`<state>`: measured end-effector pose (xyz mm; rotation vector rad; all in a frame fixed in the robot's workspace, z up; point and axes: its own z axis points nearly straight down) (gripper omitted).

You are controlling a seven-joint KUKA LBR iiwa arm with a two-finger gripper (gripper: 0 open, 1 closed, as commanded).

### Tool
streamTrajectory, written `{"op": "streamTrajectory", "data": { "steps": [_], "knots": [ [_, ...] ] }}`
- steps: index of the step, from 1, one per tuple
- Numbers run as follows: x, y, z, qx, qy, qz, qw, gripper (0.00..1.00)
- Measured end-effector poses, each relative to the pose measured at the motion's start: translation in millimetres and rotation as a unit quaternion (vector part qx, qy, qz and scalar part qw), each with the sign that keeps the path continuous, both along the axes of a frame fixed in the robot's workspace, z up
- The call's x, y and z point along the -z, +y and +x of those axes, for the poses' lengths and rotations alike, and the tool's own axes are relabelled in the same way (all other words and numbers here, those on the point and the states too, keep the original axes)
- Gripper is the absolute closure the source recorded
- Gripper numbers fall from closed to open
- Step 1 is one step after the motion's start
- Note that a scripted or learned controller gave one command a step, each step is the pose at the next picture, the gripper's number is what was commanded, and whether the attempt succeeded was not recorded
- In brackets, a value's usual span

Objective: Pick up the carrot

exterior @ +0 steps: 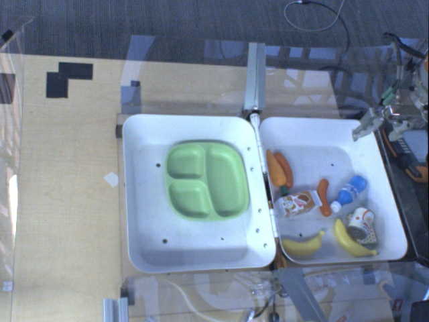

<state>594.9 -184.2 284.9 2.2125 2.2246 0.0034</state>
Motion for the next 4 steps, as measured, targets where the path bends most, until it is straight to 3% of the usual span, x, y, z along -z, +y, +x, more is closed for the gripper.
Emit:
{"op": "streamTrajectory", "data": {
  "steps": [1,2,3,4],
  "knots": [
    [-64.4,-17.0,-32.6,0.203,-0.001,0.0005,0.9792,0.00],
    [57.3,12.9,20.1,0.272,0.001,0.0013,0.9624,0.00],
    [190.8,24.2,-54.3,0.331,0.000,0.0020,0.9438,0.00],
    [179.9,25.2,-52.3,0.330,-0.002,0.0027,0.9439,1.00]
  ]
}}
